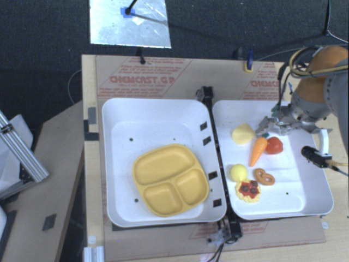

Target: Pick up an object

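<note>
My two bins (163,111) look like smooth white plastic with a slight sheen. The yellow tray (170,179) at lower centre appears matt plastic. The bench board (163,78) reads as printed cardboard, matt. The sheet (130,15) at upper left looks metallic, brushed and reflective.

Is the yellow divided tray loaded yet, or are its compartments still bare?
Bare. All three compartments of the yellow tray show plain yellow floor; the carrot and other toy foods lie in the right bin.
</note>
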You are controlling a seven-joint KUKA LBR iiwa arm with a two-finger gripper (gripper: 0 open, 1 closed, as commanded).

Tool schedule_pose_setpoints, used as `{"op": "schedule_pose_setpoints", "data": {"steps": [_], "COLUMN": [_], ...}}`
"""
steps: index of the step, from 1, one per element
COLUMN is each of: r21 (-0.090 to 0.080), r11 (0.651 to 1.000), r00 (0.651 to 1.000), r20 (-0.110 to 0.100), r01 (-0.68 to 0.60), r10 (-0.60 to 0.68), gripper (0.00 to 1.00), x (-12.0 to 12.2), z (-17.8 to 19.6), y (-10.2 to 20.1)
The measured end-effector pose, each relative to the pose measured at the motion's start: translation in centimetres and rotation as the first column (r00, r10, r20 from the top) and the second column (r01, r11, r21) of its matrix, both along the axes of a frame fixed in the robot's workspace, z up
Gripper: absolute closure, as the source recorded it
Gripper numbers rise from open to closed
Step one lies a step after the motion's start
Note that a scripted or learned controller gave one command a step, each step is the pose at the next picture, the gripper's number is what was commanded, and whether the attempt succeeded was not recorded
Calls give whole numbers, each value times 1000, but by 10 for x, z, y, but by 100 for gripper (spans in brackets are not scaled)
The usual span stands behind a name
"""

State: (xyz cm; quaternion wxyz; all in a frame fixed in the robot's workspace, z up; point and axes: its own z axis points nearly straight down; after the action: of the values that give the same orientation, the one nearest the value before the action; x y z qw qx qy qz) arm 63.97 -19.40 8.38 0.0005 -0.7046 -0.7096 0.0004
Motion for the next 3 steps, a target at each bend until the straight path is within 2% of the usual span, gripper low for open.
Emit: {"op": "schedule_pose_setpoints", "data": {"steps": [1,3], "r21": [-3,-3], "r11": [1000,1000], "r00": [1000,1000], "r20": [7,10], "r01": [-2,0], "r10": [2,0], "gripper": [100,100], "x": [2,2], "z": [15,145], "y": [0,4]}}
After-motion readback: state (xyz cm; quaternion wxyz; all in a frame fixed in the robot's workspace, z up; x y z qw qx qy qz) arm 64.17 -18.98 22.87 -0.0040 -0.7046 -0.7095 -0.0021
